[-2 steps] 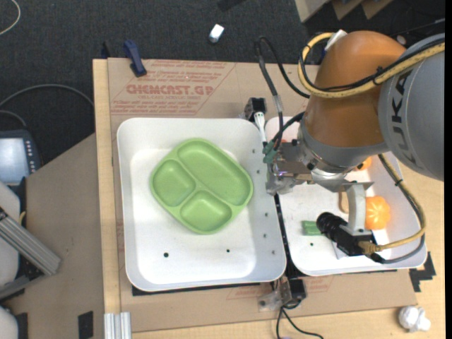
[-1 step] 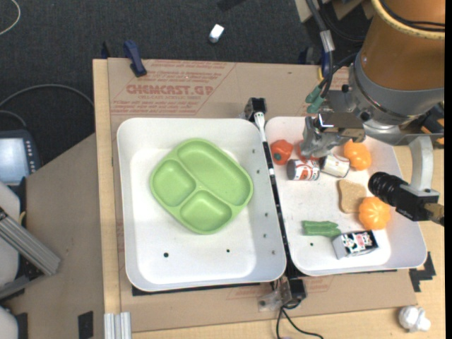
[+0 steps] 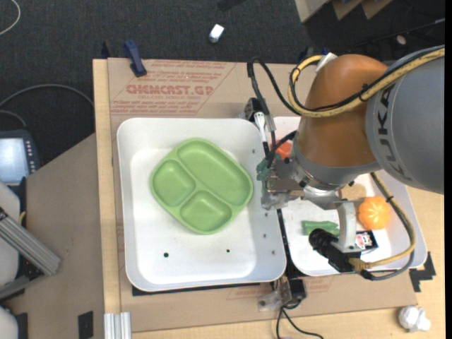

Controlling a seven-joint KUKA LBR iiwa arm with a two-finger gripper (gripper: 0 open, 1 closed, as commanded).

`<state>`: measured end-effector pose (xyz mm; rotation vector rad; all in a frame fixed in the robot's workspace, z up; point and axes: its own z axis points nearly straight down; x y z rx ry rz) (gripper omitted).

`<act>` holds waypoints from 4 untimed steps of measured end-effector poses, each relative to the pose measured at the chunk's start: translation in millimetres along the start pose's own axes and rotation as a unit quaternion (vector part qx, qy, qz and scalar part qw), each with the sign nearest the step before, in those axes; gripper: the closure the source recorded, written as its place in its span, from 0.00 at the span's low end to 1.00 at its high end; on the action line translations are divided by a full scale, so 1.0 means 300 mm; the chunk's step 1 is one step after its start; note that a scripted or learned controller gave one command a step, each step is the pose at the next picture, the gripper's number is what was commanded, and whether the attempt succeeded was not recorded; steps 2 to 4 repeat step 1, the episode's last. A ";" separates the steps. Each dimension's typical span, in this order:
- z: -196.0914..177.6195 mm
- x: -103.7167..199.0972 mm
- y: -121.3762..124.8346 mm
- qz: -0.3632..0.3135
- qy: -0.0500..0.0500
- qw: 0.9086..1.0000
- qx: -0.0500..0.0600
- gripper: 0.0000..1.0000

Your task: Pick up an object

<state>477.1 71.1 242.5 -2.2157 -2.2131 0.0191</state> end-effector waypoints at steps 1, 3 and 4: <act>-0.457 0.023 0.005 -0.002 0.003 1.000 -0.016 1.00; -0.457 0.023 0.005 -0.002 0.003 1.000 -0.016 1.00; -0.457 0.023 0.005 -0.002 0.003 1.000 -0.016 1.00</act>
